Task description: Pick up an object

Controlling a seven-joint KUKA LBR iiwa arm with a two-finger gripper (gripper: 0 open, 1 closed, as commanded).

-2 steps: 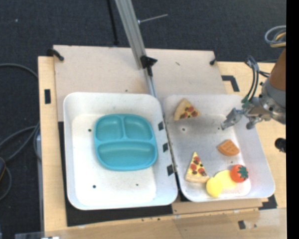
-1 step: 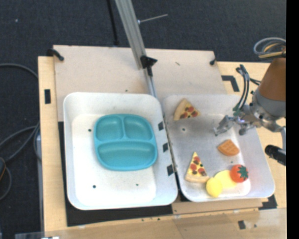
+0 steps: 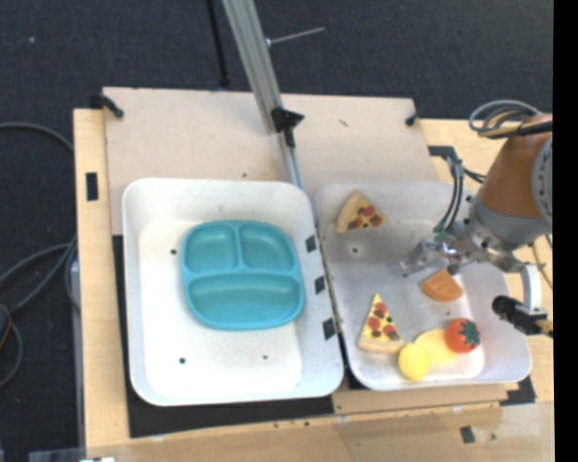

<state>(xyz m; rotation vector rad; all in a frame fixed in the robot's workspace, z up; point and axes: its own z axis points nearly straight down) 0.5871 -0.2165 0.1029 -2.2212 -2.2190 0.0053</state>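
from my seat at the feed i saw two white bins side by side on the bench. the left bin held a teal tray with three compartments, lying flat near the middle. the right bin held the toy food. a pizza slice lay near its far left corner, well apart from the rest. a second slice lay toward the near edge, tip pointing away from me. just right of it sat a lemon, touching a paler yellow piece, and a tomato with a green top touched that piece on the right. an orange wedge lay further back, between the tomato and the arm's wrist.

the arm came in from the right, its orange band over the right bin's far right side. the gripper sat low over the bin, just above and beside the orange wedge, with its metal parts reaching left toward the bin's middle. i could not tell how the jaws stood, nor whether they touched the wedge; i saw nothing between them.

a slanted metal post rose from behind the bins.
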